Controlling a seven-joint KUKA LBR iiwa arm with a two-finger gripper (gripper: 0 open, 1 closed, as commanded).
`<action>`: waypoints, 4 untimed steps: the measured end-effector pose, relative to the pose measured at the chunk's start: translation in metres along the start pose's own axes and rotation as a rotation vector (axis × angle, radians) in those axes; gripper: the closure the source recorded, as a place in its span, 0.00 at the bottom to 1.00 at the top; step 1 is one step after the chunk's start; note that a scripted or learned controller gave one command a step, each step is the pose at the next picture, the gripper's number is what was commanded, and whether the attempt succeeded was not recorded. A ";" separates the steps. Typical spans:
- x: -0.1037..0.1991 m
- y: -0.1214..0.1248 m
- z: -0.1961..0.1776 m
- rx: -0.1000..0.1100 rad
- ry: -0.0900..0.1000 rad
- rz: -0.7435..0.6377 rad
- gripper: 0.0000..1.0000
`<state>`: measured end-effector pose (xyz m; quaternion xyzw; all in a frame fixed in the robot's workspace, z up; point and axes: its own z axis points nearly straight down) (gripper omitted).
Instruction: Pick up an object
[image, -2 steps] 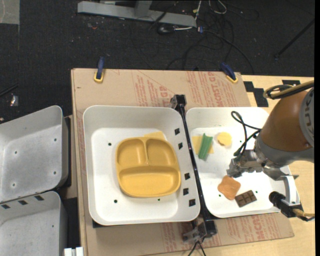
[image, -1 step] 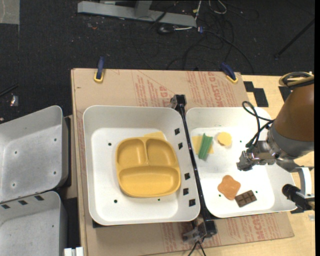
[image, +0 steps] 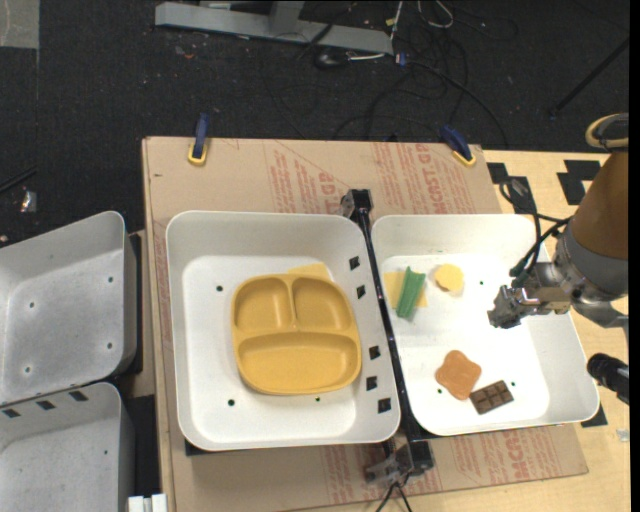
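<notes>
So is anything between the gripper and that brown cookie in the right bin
Nothing visible. The gripper hangs over bare floor of the right bin, and the cookie lies down-left of it across open white surface. The chocolate piece touches the cookie's lower right side, off that line.

bins (image: 200, 330): smooth white plastic, faint sheen | divided tray (image: 296, 335): matt yellow plastic | board under bins (image: 300, 175): rough brown cardboard, printed red | green block (image: 410, 293): smooth, matt | brown square (image: 491, 397): ridged, chocolate-like | floor (image: 80, 90): dark, speckled, matt
</notes>
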<state>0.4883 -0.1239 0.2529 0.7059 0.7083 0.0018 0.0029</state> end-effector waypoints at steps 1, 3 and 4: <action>0.056 0.005 -0.006 0.004 0.003 -0.005 1.00; 0.161 0.005 0.011 0.009 0.003 -0.004 1.00; 0.214 -0.001 0.004 0.008 0.003 -0.006 1.00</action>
